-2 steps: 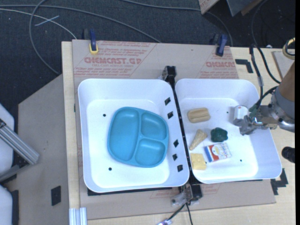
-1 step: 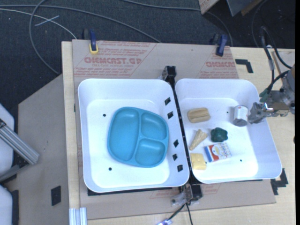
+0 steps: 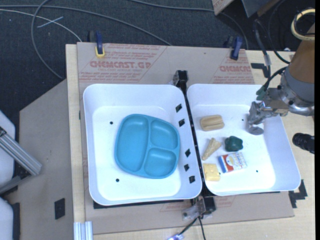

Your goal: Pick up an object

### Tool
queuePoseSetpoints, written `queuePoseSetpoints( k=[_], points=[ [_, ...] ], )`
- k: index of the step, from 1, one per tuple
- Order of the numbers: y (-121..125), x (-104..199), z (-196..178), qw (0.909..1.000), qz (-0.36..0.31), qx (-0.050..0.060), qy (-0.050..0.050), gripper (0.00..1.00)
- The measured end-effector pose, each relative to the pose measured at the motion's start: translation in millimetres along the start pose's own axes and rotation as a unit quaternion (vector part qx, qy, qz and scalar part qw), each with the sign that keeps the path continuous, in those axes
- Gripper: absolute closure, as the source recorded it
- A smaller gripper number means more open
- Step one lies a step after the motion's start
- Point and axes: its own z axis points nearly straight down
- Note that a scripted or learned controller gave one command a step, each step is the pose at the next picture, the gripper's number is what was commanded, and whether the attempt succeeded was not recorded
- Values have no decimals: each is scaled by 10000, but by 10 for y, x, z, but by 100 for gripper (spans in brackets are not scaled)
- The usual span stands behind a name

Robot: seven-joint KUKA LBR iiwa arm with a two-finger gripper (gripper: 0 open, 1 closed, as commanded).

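Here the hand point(image 3: 256, 120) hangs low at three o'clock in the right shallow white bin point(image 3: 280, 179), its grip unreadable, likely lining up the dark green lumpy toy point(image 3: 233, 144) at its seven o'clock.

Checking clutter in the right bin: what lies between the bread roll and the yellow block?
In the camera view, the cone lies between bread roll and yellow block.

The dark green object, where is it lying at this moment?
The dark green object lies in the right bin, near its middle, just above the small carton and right of the cone-shaped piece.
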Motion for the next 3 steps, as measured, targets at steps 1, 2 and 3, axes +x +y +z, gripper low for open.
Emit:
queuePoseSetpoints(
  k=[1, 2, 3],
  points=[
    [139, 554, -18, 10000, -5, 3, 6, 100],
    [292, 1079, 171, 10000, -2, 25, 10, 100],
    [382, 1544, 255, 10000, 3, 14, 6, 100]
  ],
)
